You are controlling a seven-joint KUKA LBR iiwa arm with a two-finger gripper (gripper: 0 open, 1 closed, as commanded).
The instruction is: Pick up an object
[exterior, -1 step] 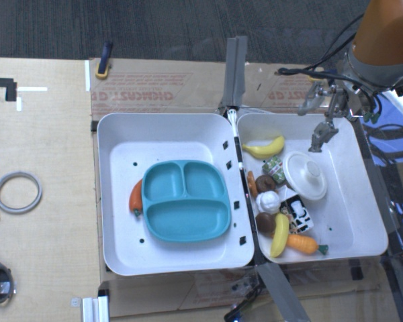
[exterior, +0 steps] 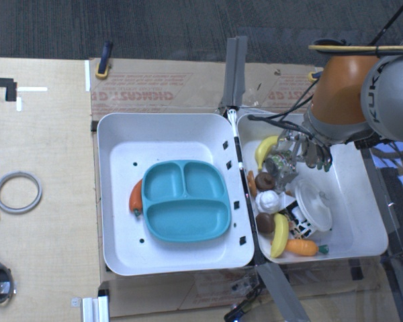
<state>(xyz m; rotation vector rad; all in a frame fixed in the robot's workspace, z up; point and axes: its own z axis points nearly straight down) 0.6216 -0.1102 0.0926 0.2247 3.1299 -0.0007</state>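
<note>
Right bin (exterior: 363, 240), crowded. Pincer (exterior: 283, 164) low at its 10 o'clock corner, spread not discernible. Beneath: banana (exterior: 264, 149), doughnut (exterior: 264, 180), white ball (exterior: 268, 200). Risk: tight clutter; pincer may nudge neighbours, pinch two items, or slip off curved banana.

Divided tray (exterior: 186, 201) in left bin (exterior: 114, 180); bananas (exterior: 279, 234) in right bin (exterior: 363, 233).

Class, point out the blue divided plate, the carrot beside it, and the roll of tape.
blue divided plate (exterior: 186, 201), camera view, central ridge.
carrot (exterior: 136, 198), camera view, visible middle.
roll of tape (exterior: 17, 192), camera view, ring's rim.
</note>
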